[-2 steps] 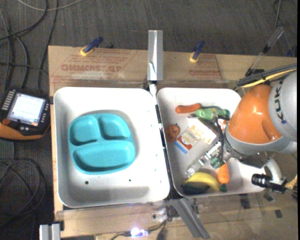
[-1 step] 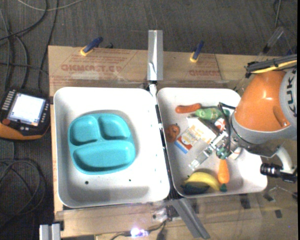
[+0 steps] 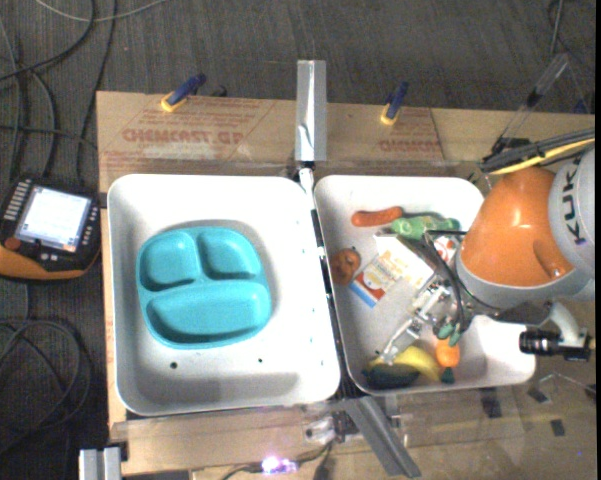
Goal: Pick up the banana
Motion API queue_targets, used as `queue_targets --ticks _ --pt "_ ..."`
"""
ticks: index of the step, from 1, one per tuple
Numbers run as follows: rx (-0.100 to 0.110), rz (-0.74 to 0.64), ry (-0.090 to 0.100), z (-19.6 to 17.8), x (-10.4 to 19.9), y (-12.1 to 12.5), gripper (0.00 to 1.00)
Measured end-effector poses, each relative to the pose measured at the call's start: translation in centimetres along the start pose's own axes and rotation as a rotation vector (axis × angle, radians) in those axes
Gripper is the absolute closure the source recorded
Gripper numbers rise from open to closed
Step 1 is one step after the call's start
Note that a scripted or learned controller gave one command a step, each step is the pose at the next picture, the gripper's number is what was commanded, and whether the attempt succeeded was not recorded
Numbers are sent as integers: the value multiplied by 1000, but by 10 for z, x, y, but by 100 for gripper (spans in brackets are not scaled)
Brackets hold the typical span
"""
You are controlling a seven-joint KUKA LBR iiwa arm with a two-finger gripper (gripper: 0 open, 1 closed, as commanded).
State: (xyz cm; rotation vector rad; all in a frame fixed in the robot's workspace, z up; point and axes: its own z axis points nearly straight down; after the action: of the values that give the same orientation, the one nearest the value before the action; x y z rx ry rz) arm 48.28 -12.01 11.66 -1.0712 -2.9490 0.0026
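Note:
The yellow banana (image 3: 417,361) lies near the front edge of the right bin (image 3: 500,363), between a dark green item (image 3: 388,376) and a small orange piece (image 3: 447,354). My gripper (image 3: 412,328) hangs low over the bin, just above and behind the banana, with its tip close to the banana's left end. The grey arm with its orange band (image 3: 510,240) covers the bin's right side. From this angle I see nothing clearly held.
The right bin also holds an orange carrot-like piece (image 3: 377,216), a green item (image 3: 420,227), a brown lump (image 3: 347,262) and a printed packet (image 3: 385,273). A teal divided plate (image 3: 208,286) sits in the left bin (image 3: 130,368). A pendant (image 3: 45,226) lies off the bench's left.

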Motion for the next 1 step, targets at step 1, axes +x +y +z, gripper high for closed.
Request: queue_targets --ticks 1 --pt "-1 -84 -3 -58 -50 -58 0"
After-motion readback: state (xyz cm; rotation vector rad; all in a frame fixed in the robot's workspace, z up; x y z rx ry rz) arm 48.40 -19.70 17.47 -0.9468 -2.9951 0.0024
